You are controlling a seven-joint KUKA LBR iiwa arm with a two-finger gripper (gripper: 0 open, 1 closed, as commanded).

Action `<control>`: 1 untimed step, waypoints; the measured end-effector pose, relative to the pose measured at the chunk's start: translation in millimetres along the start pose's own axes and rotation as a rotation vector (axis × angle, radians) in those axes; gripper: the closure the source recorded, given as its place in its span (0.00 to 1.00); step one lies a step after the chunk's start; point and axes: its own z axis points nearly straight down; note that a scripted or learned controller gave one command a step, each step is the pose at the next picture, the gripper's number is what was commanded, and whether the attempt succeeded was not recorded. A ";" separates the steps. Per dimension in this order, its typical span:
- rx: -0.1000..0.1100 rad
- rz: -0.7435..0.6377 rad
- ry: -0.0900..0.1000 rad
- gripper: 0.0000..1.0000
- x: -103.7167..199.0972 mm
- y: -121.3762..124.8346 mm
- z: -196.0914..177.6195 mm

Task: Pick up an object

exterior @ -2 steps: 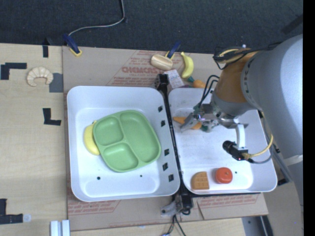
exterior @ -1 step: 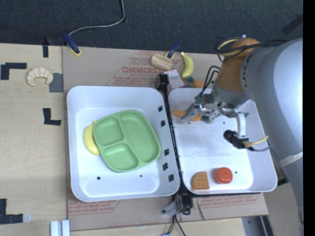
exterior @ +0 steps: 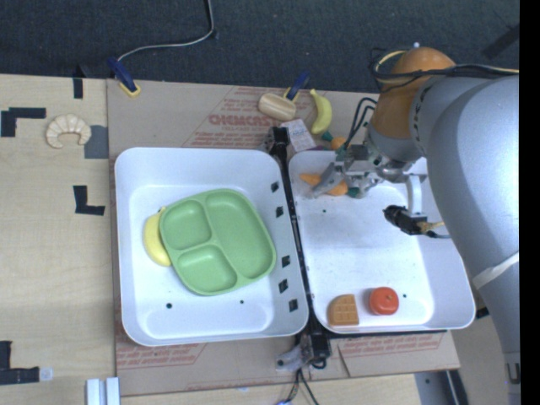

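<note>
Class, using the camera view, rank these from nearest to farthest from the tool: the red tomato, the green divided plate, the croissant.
Measured from the tool, at the far end of the right bin:
1. Red tomato, near end of the same bin.
2. Green divided plate, in the left bin; close to the tomato in distance, so a narrow call.
3. Croissant, on the bench beyond the left bin, clearly farthest.

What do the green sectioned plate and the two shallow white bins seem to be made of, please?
Green sectioned plate: probably moulded plastic, matte, with smooth rounded dividers and even colour. Two shallow white bins: likely thin glossy plastic, with rounded rims and soft sheen.
</note>
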 end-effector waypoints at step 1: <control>-0.006 0.003 -0.005 0.00 20.9 -3.8 0.3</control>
